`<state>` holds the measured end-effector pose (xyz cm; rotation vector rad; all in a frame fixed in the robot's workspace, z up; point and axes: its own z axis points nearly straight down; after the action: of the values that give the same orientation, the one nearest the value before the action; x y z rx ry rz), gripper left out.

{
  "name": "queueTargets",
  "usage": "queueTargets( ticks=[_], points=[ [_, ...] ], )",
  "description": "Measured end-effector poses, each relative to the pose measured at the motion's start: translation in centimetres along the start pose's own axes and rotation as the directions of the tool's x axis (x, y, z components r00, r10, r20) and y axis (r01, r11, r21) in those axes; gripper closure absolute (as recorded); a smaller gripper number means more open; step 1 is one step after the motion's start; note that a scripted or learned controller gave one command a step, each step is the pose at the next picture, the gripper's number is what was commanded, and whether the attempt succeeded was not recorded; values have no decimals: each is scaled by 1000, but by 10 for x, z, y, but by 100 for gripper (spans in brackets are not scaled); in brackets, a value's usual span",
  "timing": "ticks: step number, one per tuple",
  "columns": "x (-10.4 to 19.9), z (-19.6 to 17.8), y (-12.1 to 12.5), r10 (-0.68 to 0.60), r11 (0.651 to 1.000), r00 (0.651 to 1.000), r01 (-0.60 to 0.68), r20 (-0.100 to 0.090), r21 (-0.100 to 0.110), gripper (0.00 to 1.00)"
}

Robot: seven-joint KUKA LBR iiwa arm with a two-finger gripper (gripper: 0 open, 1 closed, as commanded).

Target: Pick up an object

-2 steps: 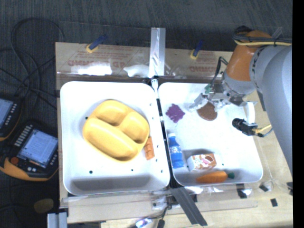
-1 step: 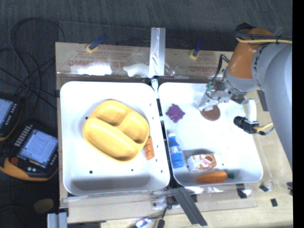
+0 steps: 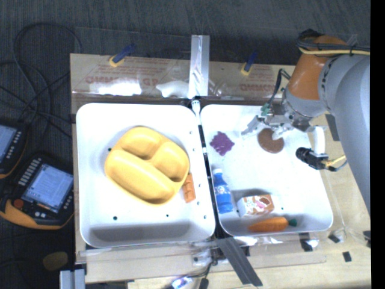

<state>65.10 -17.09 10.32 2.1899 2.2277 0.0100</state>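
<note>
We're early in the pick: nothing lifted yet. Our gripper (image 3: 272,127) hangs over the far part of the right bin (image 3: 301,191), just above a brown disc (image 3: 271,143) lying on the bin floor. Jaws look spread wide w/ nothing between them. Other candidates in that bin: purple piece (image 3: 222,142), blue bottle (image 3: 222,192), carrot (image 3: 269,224). Left: descend, close on disc, lift. Yellow bread-like item (image 3: 147,163) sits in left bin (image 3: 96,221).

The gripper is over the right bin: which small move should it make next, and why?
Probably lower straight down. The gripper hangs at the top edge of the brown disc in the right bin, and nothing shows between its fingers. The purple piece lies apart, to the disc's left.
</note>
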Motion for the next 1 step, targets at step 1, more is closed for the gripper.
queueTargets(
  ticks=[1],
  points=[
    [-32,-36,-18,383,923,924,-383,3,20,0]
  ],
)
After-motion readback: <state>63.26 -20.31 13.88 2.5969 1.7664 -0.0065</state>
